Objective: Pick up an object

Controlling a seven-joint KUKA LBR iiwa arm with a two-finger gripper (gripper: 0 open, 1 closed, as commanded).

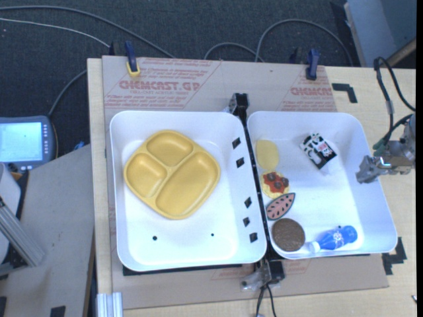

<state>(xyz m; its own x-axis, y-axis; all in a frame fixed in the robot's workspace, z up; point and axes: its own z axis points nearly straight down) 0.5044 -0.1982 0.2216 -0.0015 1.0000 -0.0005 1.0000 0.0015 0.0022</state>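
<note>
Nearest the camera, along the front wall of the right bin [370, 177], lie a blue bottle [336, 238] on its side and, just left of it, a round brown cookie-like disc [288, 234]. Behind the disc, close to the divider between the bins, sit a watermelon slice [280, 205], then a small red and yellow piece of toy food [274, 182], then a pale yellow oval piece [267, 154]. Further back and toward the middle of that bin rests a black and white toy [319, 150], apart from the others. The left bin [132, 243] holds a yellow divided plate [172, 174]. The end effector [370, 168] hangs at the right bin's outer rim, over the counter [165, 78]; whether it is open or closed cannot be told, and nothing is seen in it.
</note>
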